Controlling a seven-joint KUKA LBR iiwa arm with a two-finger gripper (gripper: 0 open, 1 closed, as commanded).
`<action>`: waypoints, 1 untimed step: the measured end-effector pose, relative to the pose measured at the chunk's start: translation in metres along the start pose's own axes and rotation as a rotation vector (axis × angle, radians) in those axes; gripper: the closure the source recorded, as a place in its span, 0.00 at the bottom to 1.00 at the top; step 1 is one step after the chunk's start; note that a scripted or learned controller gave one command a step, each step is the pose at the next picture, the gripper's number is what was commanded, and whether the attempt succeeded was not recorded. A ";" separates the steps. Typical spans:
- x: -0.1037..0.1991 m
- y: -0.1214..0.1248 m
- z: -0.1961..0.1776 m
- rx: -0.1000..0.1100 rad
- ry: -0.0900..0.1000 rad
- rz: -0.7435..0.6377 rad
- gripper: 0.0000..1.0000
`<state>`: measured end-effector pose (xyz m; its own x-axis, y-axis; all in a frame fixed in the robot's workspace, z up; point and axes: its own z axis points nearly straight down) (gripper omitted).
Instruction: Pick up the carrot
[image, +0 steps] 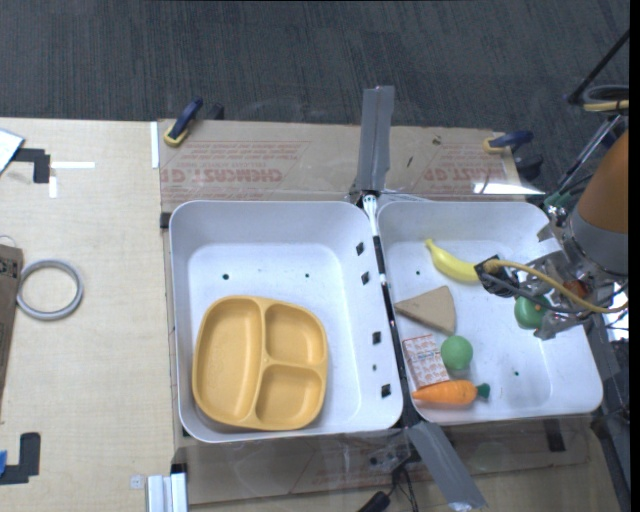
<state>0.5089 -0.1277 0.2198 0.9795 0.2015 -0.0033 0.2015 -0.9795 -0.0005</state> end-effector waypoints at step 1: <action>-0.031 -0.006 -0.029 0.001 -0.001 0.005 1.00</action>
<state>0.4772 -0.1285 0.2487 0.9805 0.1962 -0.0041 0.1962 -0.9806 -0.0016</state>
